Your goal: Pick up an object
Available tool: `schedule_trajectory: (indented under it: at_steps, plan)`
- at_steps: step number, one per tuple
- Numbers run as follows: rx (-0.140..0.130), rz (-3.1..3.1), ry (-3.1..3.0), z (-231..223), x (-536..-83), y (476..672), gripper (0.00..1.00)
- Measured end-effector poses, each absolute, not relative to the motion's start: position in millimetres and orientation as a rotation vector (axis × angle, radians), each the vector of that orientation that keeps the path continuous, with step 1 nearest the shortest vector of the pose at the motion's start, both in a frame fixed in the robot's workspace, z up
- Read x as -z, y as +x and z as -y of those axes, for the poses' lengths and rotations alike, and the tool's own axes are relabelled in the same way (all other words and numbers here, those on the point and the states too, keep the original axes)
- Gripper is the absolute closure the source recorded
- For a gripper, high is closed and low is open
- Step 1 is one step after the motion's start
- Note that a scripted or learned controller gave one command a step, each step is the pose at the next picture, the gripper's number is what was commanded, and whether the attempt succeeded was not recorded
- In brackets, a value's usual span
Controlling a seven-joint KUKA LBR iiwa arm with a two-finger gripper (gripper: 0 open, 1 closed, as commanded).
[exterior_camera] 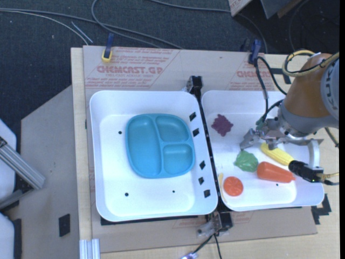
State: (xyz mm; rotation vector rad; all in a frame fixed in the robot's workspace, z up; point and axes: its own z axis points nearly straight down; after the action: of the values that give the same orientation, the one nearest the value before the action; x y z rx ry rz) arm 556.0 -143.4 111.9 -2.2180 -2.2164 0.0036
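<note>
Bins sit side by side on a board printed with red lettering. Going from the left, the left bin (105,161) holds a blue divided plate (160,144) with three compartments, lying flat near its middle. A row of black clips runs down the seam between the two bins. The right bin (237,104) carries the toy foods: a purple piece (221,124) toward the back, a green leafy piece (247,161) nearer the middle, an orange round slice (233,185) close to the front wall, an orange carrot (275,171) lying on its side just right of the green piece, and a yellow corn cob (276,155) lying just behind the carrot. The gripper (259,139) hangs low over the right bin, its metal fingers beside the left end of the corn cob; whether they are spread or closed, or touching the cob, cannot be told from this angle. The grey arm with its orange band (307,93) enters from the right.
</note>
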Motion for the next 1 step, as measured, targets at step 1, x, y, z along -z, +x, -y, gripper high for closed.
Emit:
schedule_trajectory:
  at_steps: [1]
  plan:
    - [-0.003, 2.217, -2.218, 142.7, -83.2, 555.4, 0.0]
